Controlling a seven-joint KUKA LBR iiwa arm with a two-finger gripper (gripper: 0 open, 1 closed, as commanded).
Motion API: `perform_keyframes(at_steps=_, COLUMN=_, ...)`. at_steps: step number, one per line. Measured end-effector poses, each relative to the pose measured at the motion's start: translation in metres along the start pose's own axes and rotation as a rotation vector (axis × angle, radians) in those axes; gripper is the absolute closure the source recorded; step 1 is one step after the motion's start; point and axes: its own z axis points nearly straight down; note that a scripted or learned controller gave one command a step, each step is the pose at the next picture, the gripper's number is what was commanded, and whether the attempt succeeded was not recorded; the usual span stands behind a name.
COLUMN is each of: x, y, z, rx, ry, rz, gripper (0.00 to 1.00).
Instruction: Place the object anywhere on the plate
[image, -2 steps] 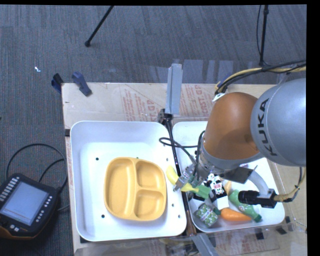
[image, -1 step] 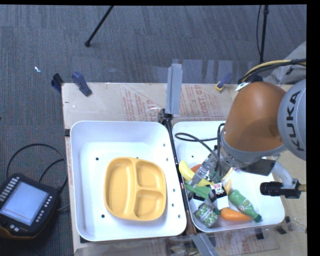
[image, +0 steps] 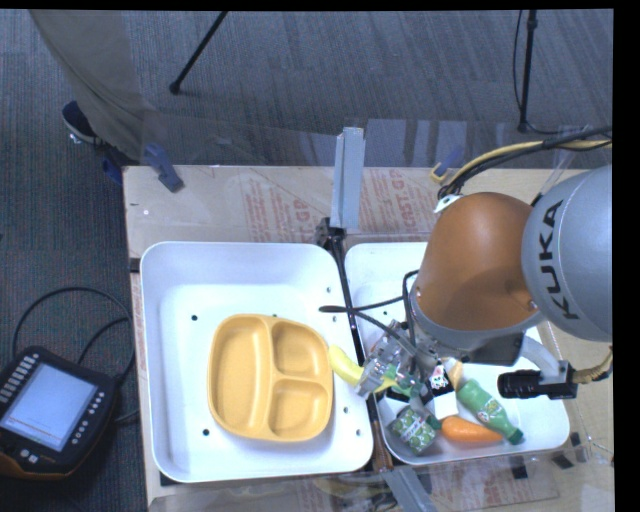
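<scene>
Camera view | gripper (image: 385, 372) state: cannot tell | beside plate (image: 268, 378) | bottle (image: 488, 408), carrot (image: 470, 431) nearby

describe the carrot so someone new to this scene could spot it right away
Look at the right bin, under the arm. Along its near edge, toward the right corner, lies the carrot, flat on the floor. It is the one plain orange, tapered thing there, between a green patterned packet on its left and a green bottle just behind it.

Gripper (image: 385, 372) over the bins' divide, beside a yellow object (image: 345, 364); plate (image: 268, 377) in left bin (image: 170, 300)
</scene>
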Motion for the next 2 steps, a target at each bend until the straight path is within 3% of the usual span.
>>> perform_keyframes(at_steps=1, x=-0.016, y=0.079, z=-0.001, rx=-0.001, ry=-0.002, rz=-0.144, gripper=1.00)
perform_keyframes(at_steps=2, x=0.064, y=0.077, z=0.039, rx=0.001, ry=0.000, rz=-0.367, gripper=1.00)
